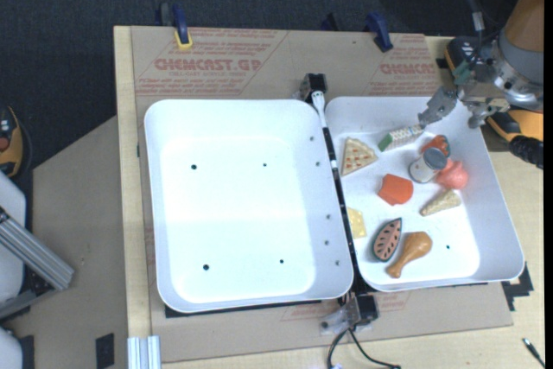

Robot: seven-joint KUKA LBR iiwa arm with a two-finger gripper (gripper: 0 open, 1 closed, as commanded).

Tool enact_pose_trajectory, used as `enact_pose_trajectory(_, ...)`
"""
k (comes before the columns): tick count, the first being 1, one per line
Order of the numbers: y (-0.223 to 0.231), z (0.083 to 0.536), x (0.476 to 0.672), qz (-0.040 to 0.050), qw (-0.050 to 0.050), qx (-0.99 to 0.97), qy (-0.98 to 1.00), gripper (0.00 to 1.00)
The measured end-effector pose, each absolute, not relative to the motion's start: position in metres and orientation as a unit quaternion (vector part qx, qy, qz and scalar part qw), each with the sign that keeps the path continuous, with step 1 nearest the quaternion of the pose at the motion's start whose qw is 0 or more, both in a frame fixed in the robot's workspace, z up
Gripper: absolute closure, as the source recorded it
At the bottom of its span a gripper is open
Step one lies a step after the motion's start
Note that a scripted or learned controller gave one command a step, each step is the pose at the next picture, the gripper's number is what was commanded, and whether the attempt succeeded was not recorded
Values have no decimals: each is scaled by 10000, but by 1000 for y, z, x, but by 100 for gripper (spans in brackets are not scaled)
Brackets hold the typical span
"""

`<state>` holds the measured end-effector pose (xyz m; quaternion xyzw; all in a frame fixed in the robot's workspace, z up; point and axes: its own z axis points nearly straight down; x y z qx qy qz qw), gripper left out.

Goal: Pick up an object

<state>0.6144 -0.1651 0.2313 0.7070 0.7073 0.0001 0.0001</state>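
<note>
Right bin (497, 212) holds all the objects, spread across its middle. Far row: waffle-patterned triangular wedge (356, 155) by the bin's left wall, small green-and-white piece (398, 136) just beyond it to the right. Right of these, a tight cluster: grey round piece (422, 171) with a small red-and-grey item (437, 149) touching its far side and a pink lump (453, 176) at its right. Centre: red-orange block (396, 189); pale tan wedge (441, 202) just right of it. Near row: small yellow piece (356, 223) against the left wall, dark oval with orange rim (387, 239), brown drumstick (408, 252) leaning against it on the right.

Gripper (455, 105) hangs over the bin's far right corner, well above the green-and-white piece and the cluster. Fingers (437, 106) spread apart, nothing between them. Arm enters from the right, orange band (525, 28) at the frame edge.

Left bin (164, 186): plain white floor, four dark dots. Both bins sit on a brown board (216, 56) clamped at the far edge.
</note>
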Motion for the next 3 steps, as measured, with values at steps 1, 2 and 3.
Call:
enact_pose_trajectory(1,-103,107,662,2,-13,7068,7074,0)
enact_pose_trajectory(2,-130,185,555,-12,-18,7091,7051,0)
enact_pose_trajectory(3,-113,84,642,47,62,7062,7080,0)
